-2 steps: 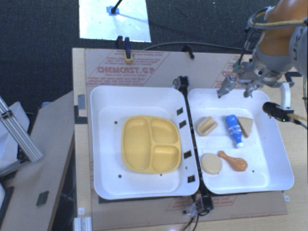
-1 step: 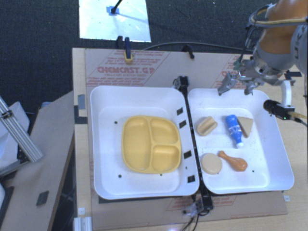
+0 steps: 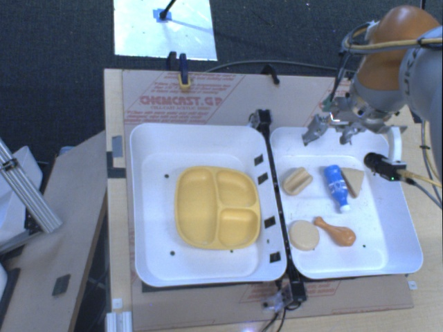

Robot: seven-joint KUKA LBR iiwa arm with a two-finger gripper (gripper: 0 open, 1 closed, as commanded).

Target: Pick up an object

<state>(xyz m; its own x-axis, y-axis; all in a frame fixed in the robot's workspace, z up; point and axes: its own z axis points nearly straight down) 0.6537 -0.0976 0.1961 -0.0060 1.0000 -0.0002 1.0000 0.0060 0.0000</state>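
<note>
Below pincer (image 3: 331, 131): blue bottle (image 3: 337, 187).

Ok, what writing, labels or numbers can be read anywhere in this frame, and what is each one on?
"CHEMCAST GP", red print on the brown board behind the left bin, reads roughly so.
Smaller red print on that board: too blurred to read.
Blue tube in the right bin: no readable label.

Yellow divided tray (image 3: 217, 207) in the left bin (image 3: 149, 154)
</note>
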